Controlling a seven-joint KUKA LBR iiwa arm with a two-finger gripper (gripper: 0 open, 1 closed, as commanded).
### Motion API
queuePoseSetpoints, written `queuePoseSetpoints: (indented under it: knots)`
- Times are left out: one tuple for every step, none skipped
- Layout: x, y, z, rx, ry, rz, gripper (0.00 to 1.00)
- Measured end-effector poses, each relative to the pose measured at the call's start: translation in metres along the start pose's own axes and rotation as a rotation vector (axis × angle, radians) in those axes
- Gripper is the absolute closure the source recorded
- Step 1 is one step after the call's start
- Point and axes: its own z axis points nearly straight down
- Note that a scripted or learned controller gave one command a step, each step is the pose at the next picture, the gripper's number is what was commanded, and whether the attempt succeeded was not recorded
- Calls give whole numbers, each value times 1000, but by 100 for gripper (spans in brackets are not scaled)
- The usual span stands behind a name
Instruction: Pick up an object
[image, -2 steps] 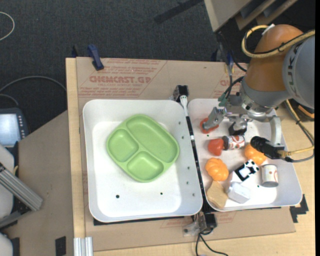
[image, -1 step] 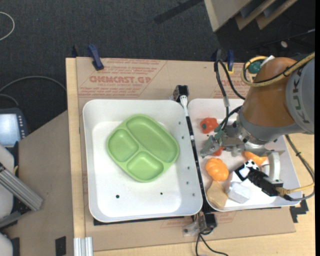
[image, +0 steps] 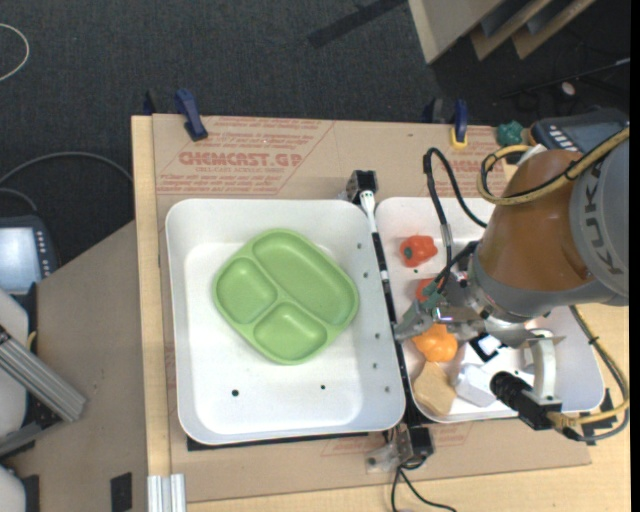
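Grey arm (image: 540, 240) reaching in from right, wrist bent down.

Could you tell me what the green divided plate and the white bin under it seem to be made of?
The green plate looks like moulded plastic, matte, with soft rounded compartment edges. The white bin seems to be smooth, slightly glossy plastic, judging by its rounded formed rim.

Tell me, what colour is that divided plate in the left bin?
Light green. The divided plate shows best in the camera view, lying in the left bin.

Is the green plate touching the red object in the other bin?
Apart. Camera view: the green plate lies in the left bin; the red object is across the divider.
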Motion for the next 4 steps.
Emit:
queuePoseSetpoints:
  knots:
    - [-1, 3, -11, -8, -2, 1, 100]
    - [35, 3, -222, -28, 1, -6, 100]
    - [124, 1, -291, -17, 2, -12, 100]
    - [205, -1, -222, 2, -4, -10, 100]
